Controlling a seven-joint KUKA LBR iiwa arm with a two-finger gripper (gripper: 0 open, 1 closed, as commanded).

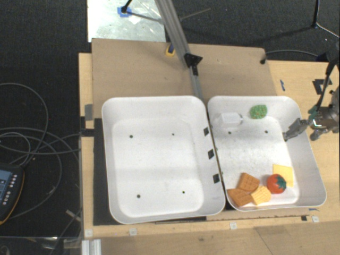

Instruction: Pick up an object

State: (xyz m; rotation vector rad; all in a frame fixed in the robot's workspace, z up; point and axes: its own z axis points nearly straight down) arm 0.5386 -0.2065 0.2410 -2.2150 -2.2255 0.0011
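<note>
here the gripper [309, 129] hangs open over the right bin's [305, 158] edge; tomato [275, 183] lies apart

Gripper [302, 130] at right edge of frame: dark grey metal body, small teal-green spot near its middle. 1 finger [291, 130] is plain to see, slim, grey, lighter along its top edge. Second shorter grey piece sits just right of it, detail too blurred to read. Thin black cable [325, 86] runs up from body toward far right. Wrist and arm cut off by frame.
</note>
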